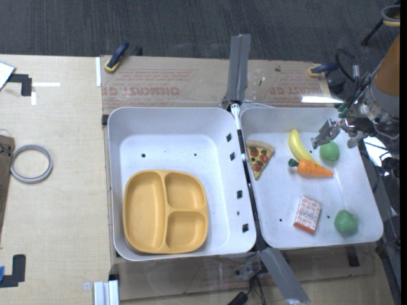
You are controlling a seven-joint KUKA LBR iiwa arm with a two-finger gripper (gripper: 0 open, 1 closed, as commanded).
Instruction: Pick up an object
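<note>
The right bin (280, 224) holds a pizza slice (259, 157), a yellow banana (296, 145), an orange carrot (313, 168), a green ball (329, 151), a second green ball (346, 222) and a small red-and-white packet (308, 214). My gripper (332, 132) hangs at the bin's far right, just above the first green ball and right of the banana. Its fingers look spread, with nothing between them.
The left bin (127, 132) carries a yellow sectioned plate (166, 211). A roll of tape (27, 163) lies on the bench at left. A grey divider post (238, 68) rises between the bins. Cables and a blue clamp (116, 56) sit along the back.
</note>
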